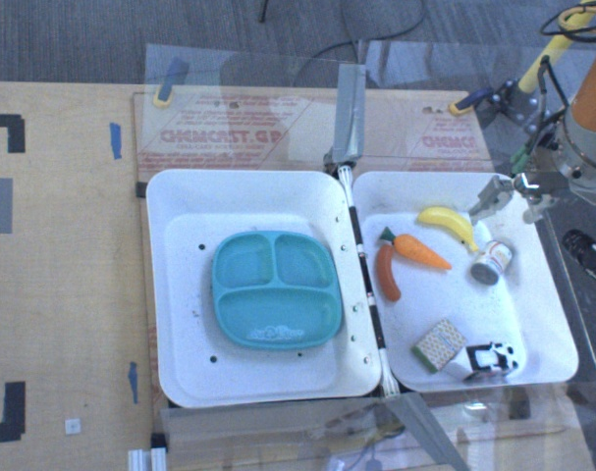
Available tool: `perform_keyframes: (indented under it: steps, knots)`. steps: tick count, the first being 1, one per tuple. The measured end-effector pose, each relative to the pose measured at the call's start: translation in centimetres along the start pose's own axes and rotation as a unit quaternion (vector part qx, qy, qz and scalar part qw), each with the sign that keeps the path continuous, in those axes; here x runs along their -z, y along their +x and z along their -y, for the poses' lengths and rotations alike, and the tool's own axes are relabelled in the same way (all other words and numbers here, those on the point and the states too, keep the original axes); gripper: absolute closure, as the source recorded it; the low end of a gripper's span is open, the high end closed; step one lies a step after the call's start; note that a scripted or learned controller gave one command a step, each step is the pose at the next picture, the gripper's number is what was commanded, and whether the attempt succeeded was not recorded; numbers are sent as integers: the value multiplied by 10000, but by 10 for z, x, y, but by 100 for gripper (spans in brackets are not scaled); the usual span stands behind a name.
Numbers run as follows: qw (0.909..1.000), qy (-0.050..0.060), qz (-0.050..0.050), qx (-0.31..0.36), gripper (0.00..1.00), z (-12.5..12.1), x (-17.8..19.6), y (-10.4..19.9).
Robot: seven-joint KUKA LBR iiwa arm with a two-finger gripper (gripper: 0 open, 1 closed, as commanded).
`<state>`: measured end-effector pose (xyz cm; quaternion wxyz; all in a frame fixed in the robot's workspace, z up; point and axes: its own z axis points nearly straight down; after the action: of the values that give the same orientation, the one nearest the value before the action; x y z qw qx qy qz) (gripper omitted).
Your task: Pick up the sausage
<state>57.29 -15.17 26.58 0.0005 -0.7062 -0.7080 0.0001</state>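
1. Two white bins sit side by side on the bench; the left bin (pixel 170 204) holds a teal divided plate (pixel 276 290) lying flat at its middle.
2. The sausage (pixel 387 272), reddish-orange, lies in the right bin (pixel 553 332) close to its left wall, running near to far.
3. A carrot (pixel 417 250) lies just right of the sausage's far end, its green top nearly touching it, its tip pointing right.
4. A banana (pixel 449 223) rests beyond the carrot, toward the bin's far side.
5. A small can (pixel 490 262) lies tipped on its side right of the carrot, near the banana's right end.
6. At the bin's near side sit a patterned box (pixel 439 344) and, just to its right, a black-and-white toy (pixel 493 359).
7. The gripper (pixel 504 196) hangs over the right bin's far right corner, its two fingers spread apart with nothing between them, well apart from the sausage.
8. The arm enters from the right, trailing yellow cables (pixel 563 29).
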Motion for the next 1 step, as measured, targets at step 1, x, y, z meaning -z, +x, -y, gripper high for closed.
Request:
perform_keyframes:
  steps: [1]
  knots:
    - [9986,-22,13,-536,0,-26,-3,-28]
